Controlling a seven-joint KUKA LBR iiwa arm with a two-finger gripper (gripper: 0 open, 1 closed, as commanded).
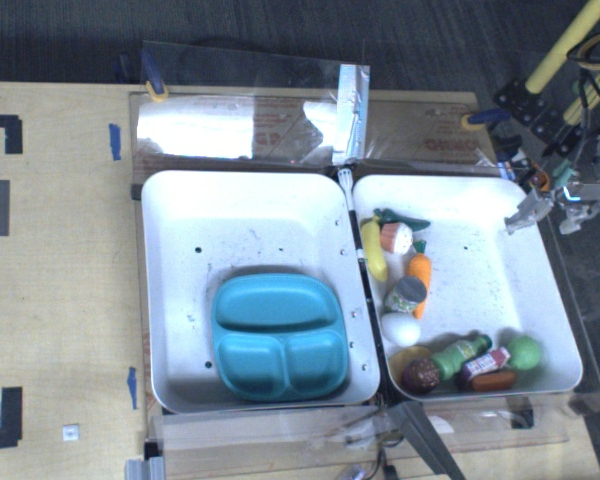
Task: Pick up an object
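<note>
Looking down on the bench, the frame runs from a bare wooden top at the left to two shallow white bins at its centre. The left bin (170, 208) holds a teal divided tray (278, 335), lying in its lower half. The right bin (480, 218) carries the small items, all gathered along its left wall and lower edge: a yellow banana (373, 251) against the divider, a red-and-white piece (396, 237) beside it, an orange carrot (420, 273) lying nearly upright in the frame, a small grey jar (408, 294), a white egg (401, 330), then a dark round fruit (420, 373), a green bottle (462, 354) lying on its side on a slant, a red piece (492, 379) below it, and a green ball (525, 352) toward the lower right corner. At the upper right rim of that bin sits the gripper (528, 214), a pale metal tip just over the edge; whether it is spread or closed cannot be told at this size, and nothing is visible in it. Every candidate lies to the lower left of the tool, well apart from it, across bare bin floor. The pick appears not yet begun; the green ball and bottle look nearest, almost straight down the frame from the tip, and the bottle's slanted long axis would likely need a matching wrist turn.
</note>
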